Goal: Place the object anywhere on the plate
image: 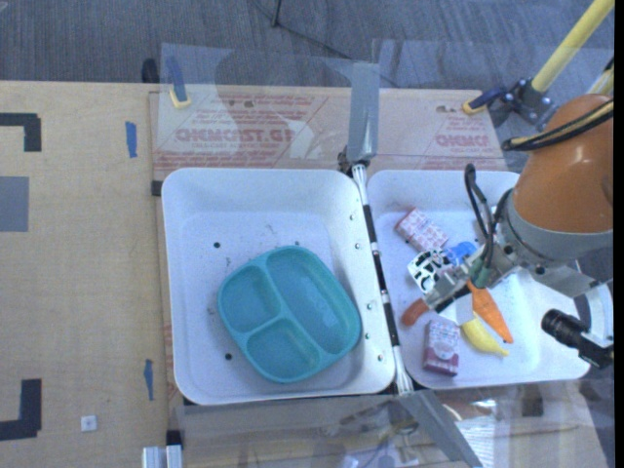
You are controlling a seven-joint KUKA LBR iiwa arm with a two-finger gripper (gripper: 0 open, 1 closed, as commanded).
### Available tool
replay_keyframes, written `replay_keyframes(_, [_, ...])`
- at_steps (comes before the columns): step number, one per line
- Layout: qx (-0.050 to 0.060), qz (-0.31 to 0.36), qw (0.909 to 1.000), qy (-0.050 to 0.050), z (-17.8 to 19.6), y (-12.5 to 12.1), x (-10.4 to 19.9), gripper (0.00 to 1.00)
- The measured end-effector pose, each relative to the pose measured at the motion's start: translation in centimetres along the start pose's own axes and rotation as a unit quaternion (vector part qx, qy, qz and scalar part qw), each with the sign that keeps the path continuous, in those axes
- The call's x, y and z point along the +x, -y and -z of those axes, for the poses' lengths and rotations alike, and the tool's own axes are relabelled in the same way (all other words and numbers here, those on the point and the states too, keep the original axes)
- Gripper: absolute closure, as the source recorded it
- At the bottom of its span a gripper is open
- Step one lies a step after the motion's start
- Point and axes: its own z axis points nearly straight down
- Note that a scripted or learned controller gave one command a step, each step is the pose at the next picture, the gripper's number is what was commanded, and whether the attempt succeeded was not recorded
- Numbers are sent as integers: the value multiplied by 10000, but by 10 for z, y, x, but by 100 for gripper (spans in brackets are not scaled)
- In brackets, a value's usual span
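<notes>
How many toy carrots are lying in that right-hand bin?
2. One carrot lies right of the gripper, above the banana; a smaller carrot lies left of it. The arm may hide others.

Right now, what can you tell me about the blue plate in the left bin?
The plate is teal-blue, a rounded rectangle that looks like smooth plastic, with three compartments: one large on its right side and two smaller ones on the left and lower part. It lies flat, right side up, turned at a slant, on the floor of the left bin, toward the near right corner. Nothing lies on it, and only the bin touches it.
</notes>
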Motion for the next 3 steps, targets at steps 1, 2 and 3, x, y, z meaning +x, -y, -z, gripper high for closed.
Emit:
replay_keyframes(1, [-16, 841, 9965, 14, -1, -53, 45, 100])
replay_keyframes(2, [-13, 811, 9967, 11, -37, -120, 99, 100])
replay_keyframes(3, [-16, 811, 9967, 12, -37, -120, 99, 0])
